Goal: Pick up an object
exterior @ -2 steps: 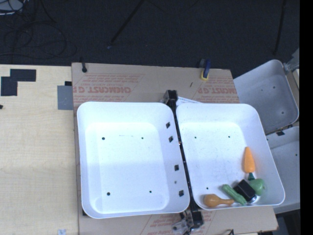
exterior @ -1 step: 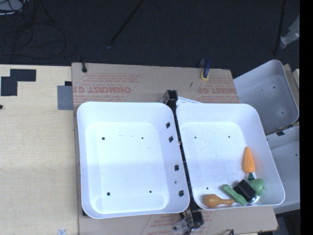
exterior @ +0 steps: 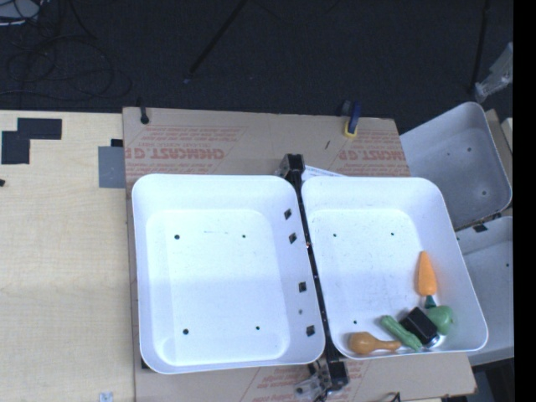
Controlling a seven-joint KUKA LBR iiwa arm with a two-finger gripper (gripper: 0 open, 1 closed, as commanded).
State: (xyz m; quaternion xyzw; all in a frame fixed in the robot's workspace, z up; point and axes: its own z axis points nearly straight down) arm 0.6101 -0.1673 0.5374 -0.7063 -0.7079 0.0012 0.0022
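Orange carrot (exterior: 426,274), green toy (exterior: 409,328), black block (exterior: 419,325), yellow gourd (exterior: 372,342) | right bin (exterior: 377,193) | jaws: cannot tell

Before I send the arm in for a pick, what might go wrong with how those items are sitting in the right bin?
The green piece, black block and yellow-orange piece are bunched in the right bin's near corner, so the gripper may nudge neighbours or catch two. They also lie against the bin wall, which could block a finger. The orange carrot-shaped piece, lying apart, looks the safer target.

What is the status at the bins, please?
Right bin: orange carrot-shaped toy, green toy, black block, yellow-orange toy, clustered in near-right corner. Nothing lifted.
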